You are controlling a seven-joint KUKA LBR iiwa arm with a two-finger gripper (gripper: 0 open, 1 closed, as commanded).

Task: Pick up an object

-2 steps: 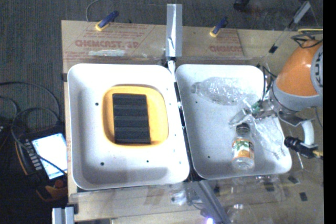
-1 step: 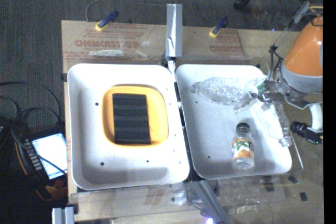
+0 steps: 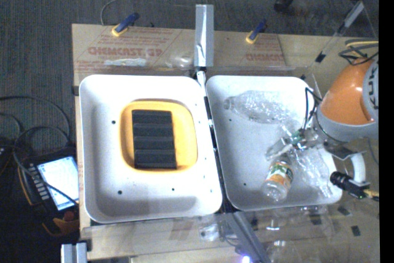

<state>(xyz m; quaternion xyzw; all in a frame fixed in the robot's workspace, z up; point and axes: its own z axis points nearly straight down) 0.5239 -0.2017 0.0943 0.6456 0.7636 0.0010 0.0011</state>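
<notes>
Two shallow white bins sit side by side on the bench (image 3: 86, 40), seen from the camera above. The left bin (image 3: 98, 108) holds a yellow tray (image 3: 129, 132) with a dark, ribbed block (image 3: 152, 139) lying inside it. The right bin (image 3: 246, 182) holds a crumpled clear plastic bottle (image 3: 257, 106) near its far side and a second clear bottle with an orange and green label (image 3: 279, 177) near its front edge. The arm (image 3: 351, 98), its orange band showing, reaches in from the right, and the gripper (image 3: 290, 141) hangs low over the right bin, just above the labelled bottle. Clear plastic clutters the spot around the tip, so the gripper's state cannot be told.
</notes>
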